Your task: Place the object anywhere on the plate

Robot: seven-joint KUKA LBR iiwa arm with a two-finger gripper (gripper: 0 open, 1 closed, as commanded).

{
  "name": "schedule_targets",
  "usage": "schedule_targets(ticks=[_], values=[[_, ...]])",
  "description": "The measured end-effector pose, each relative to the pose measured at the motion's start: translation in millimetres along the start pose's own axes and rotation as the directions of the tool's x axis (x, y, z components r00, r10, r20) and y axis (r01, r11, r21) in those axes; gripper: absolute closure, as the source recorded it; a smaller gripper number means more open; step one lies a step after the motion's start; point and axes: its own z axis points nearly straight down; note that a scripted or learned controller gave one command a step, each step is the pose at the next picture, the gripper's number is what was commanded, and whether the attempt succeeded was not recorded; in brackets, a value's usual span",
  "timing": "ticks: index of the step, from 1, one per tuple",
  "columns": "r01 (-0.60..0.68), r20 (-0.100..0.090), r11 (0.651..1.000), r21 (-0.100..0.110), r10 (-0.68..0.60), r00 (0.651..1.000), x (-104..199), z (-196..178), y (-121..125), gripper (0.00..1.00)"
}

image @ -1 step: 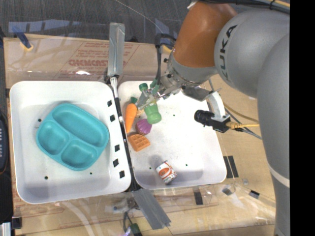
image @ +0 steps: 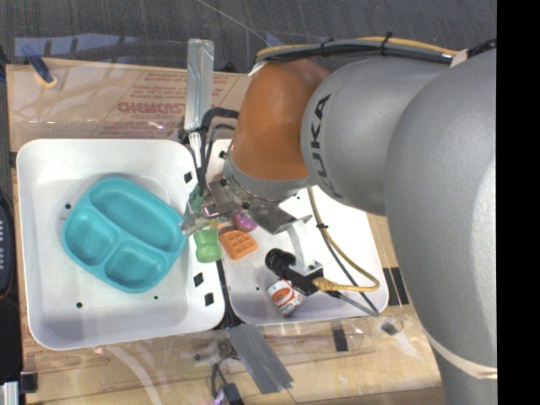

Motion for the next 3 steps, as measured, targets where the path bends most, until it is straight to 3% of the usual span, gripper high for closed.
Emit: schedule_targets(ticks=[1,2,3], values=[[0.06,0.001,0.998,-0.007,-0.06,0.998,85,-48,0,1.0],[0.056,0.002,0.998,-0.005,-0.056,0.998,83,-47,0,0.0],[0.228,0.002,0.974,0.006,-0.228,0.974,115,64,106,0.0]])
